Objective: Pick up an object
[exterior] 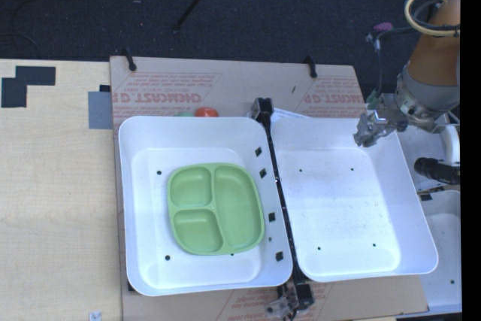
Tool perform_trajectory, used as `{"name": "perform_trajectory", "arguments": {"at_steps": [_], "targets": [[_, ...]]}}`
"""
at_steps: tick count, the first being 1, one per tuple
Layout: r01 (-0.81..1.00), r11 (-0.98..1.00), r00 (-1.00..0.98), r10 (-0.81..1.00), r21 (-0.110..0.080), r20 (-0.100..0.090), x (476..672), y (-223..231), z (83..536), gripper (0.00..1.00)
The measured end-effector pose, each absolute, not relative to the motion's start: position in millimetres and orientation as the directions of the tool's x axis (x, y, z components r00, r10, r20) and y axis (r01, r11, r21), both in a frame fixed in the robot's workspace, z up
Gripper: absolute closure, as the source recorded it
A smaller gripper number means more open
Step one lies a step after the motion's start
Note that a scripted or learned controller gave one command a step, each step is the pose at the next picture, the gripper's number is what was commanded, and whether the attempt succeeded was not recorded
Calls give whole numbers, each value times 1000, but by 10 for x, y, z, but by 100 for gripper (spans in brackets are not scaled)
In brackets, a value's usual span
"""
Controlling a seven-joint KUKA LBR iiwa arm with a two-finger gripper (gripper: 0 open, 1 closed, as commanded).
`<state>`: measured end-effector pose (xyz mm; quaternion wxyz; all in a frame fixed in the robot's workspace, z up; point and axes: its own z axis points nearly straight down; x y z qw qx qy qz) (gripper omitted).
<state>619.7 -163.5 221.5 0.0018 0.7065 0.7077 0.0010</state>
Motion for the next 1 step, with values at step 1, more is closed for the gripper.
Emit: {"name": "perform_trajectory", "arguments": {"at_steps": [1], "targets": [[1000, 4, -4, 1000, -1, 0, 6198, -1636, 2235, 100]]}}
